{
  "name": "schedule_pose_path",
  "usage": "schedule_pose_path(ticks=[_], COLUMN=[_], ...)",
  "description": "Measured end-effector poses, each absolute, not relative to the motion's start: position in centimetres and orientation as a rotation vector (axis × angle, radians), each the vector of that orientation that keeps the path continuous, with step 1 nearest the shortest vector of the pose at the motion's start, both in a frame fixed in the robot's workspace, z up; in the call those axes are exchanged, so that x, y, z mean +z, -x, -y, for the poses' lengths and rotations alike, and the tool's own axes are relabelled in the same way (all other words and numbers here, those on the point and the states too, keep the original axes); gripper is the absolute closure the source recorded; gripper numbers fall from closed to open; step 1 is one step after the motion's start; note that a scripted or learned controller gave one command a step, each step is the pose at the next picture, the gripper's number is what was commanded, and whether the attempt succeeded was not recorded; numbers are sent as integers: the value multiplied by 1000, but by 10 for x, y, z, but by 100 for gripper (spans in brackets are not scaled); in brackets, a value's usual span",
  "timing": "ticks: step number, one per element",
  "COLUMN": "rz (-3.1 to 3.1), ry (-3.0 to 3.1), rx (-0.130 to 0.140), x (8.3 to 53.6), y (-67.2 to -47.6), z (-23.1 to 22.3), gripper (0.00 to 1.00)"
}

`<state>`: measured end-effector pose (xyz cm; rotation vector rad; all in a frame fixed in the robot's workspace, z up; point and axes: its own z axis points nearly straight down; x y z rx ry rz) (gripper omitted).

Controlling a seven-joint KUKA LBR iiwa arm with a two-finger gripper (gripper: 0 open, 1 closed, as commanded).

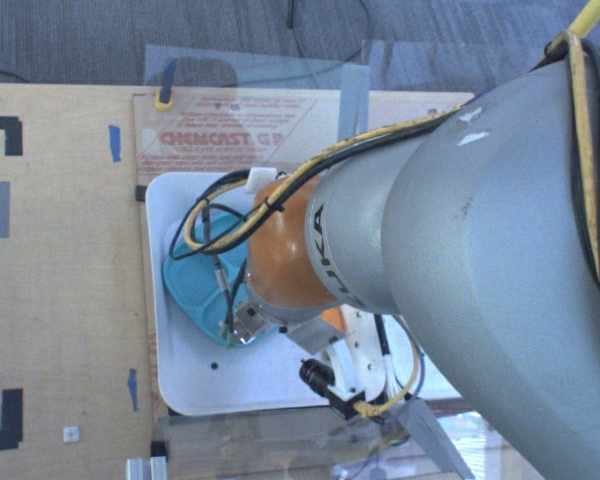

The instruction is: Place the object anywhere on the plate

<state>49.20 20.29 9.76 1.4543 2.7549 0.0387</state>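
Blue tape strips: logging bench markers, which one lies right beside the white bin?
The lower strip, hugging the white bin's left rim; the upper strip lies past its corner.

Red mirrored lettering on the clear sheet lying on the surface behind the white bin seems to read "CHEMCAST GP", reversed; smaller red lines above and below it are too fine to make out. On the grey arm, beside the orange band, dark letters "KA" show, part of a larger word.
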Motion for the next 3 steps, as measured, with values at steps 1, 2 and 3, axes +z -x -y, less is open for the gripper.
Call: schedule_pose_path(ticks=[1,2,3], rz=[-2696,-2737,-2228], ry=[-1616,-1482,-2216], rx=[-8,52,39], x=[105,98,97], y=[-594,-502,-566], z=[-173,-137,-111], gripper=[100,100,100])
